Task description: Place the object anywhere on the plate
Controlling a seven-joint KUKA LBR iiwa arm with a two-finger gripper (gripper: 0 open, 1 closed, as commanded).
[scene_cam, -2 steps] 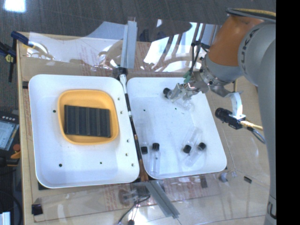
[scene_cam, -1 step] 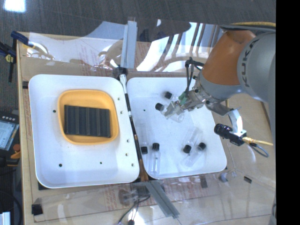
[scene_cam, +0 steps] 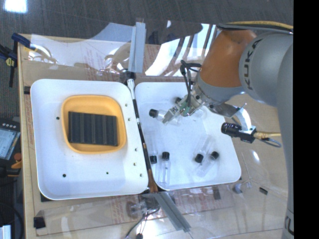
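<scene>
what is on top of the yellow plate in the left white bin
A dark ribbed rectangular block lies flat on the yellow plate, covering its middle. The plate's surface under the block is hidden.

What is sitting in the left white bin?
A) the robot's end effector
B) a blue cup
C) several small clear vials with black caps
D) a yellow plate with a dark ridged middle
D: the left bin holds the yellow plate, while the clear vials and the end effector are over in the right bin.
</scene>
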